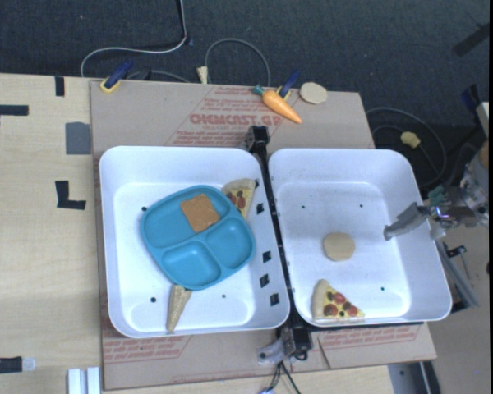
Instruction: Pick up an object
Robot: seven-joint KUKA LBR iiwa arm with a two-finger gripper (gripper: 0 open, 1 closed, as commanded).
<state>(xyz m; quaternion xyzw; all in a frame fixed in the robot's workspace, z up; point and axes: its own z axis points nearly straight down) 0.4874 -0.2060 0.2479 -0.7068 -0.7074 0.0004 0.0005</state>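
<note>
In the right bin [394, 167] a round beige cookie [339, 246] lies near the middle, and a pizza slice [335, 302] rests by the front wall. My gripper [397, 226] reaches in over this bin's right rim, to the right of the cookie and apart from it, with nothing seen in it. The left bin [115, 220] holds a blue divided plate [199, 238] with a brown toast piece [201, 213] on it. A second pizza slice [241, 194] sits at the plate's upper right. A tan wedge [177, 306] lies below the plate.
Behind the bins, on the cardboard sheet [148, 113], lie a toy carrot [281, 107] and a pale round disc [314, 93]. A small yellow piece [409, 139] and cables [181, 23] lie on the dark floor beyond. A black clip [258, 138] joins the bins at the back.
</note>
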